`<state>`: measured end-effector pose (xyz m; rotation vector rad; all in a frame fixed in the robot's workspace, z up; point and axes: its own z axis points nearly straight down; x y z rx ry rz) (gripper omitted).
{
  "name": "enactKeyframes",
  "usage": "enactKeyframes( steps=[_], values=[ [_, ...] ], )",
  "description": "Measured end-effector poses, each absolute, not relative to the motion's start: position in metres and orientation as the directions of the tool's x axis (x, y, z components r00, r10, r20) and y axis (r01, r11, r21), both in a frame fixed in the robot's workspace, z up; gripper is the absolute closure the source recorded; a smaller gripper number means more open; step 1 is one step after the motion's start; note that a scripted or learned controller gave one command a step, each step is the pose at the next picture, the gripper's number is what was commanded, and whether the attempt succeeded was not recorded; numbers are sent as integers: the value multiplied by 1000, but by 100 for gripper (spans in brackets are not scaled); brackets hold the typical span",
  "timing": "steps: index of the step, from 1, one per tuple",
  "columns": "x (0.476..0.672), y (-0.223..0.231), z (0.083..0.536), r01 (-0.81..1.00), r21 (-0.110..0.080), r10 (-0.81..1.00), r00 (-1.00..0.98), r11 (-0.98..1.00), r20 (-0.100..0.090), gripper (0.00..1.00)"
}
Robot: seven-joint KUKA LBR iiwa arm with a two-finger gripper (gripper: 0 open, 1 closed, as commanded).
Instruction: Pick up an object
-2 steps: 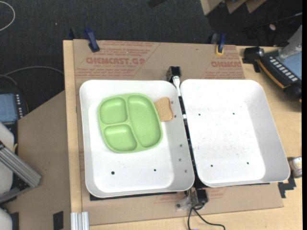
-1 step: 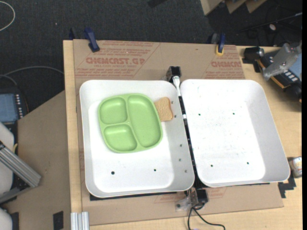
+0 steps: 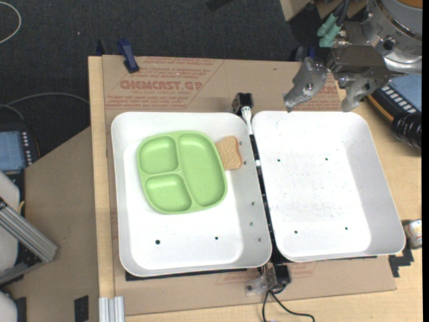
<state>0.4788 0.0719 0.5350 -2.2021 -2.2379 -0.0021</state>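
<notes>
A light green divided plate (image 3: 181,172) lies flat and right side up in the left bin (image 3: 134,247), toward its far half and a little left of centre. It is a rounded square, turned slightly so its corners point off the bin's edges, with three compartments: one long section along its right side and two smaller ones on the left, far and near. All three look bare. A tan cracker-like piece (image 3: 230,153), rectangular with rounded corners, lies flat on the bin floor, touching the plate's far right edge, near the bin's right wall.
</notes>
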Motion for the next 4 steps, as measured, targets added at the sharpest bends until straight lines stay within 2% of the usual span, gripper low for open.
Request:
enactKeyframes(
  steps=[1,2,3,4],
  values=[
    [479,-10,536,1000,-1,1000,8,-8,-1,0],
    [478,-129,535,1000,3,1000,14,-14,-5,0],
    [480,-121,547,1000,8,1000,0,0,-4,100],
    [478,-103,387,1000,-17,1000,0,0,3,100]
  ],
)
